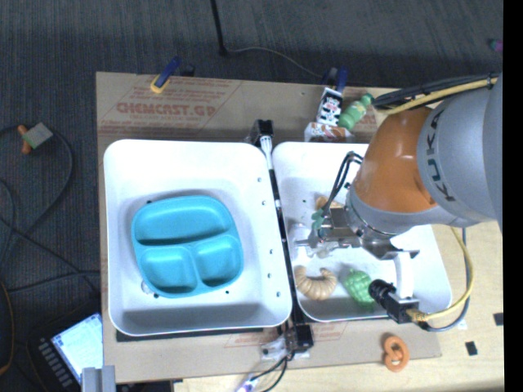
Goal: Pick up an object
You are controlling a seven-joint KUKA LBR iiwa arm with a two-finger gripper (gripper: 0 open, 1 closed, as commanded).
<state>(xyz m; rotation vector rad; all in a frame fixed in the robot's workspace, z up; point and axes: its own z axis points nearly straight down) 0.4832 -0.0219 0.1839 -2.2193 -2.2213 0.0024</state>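
Observation:
My gripper (321, 237) is low inside the right bin (433, 288), near its left wall, under the arm's orange band. Just in front of it a beige ridged ring-shaped object (316, 282) lies on the bin floor, beside a green knobbly object (358, 287). A small brown piece (322, 202) and a green bit (316, 219) peek out right behind the gripper, partly hidden by it. I see nothing clearly held.
The left bin (122, 170) holds a blue divided tray (188, 245). On the bench outside lie an orange ring (395, 351) at the front right, and a green toy (354, 113) and a small printed pack (326, 111) behind the right bin. Blue clamps (166, 73) grip the bench's far edge.

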